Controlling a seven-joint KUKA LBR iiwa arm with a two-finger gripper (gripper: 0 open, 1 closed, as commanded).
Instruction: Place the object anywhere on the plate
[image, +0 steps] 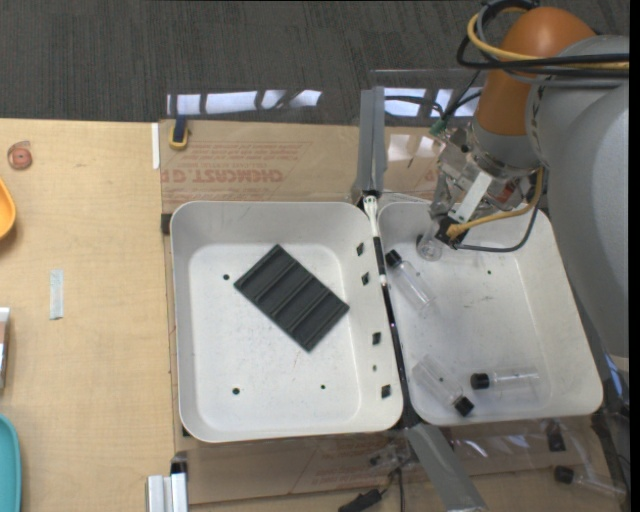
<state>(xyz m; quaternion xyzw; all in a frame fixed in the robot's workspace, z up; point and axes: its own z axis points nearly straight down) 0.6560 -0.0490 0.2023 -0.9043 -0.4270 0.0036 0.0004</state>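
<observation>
Ribbed dark rectangular plate (292, 297) lying diagonally in left bin (200, 400); gripper (432, 243) clasping a clear tube (430, 247), held upright

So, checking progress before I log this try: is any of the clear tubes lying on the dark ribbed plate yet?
No, the dark ribbed plate lies bare in the left bin, and the clear tubes are in the right bin.

Bright even overhead light, soft shadows, sharp focus, glare on bins (200, 400)
</observation>
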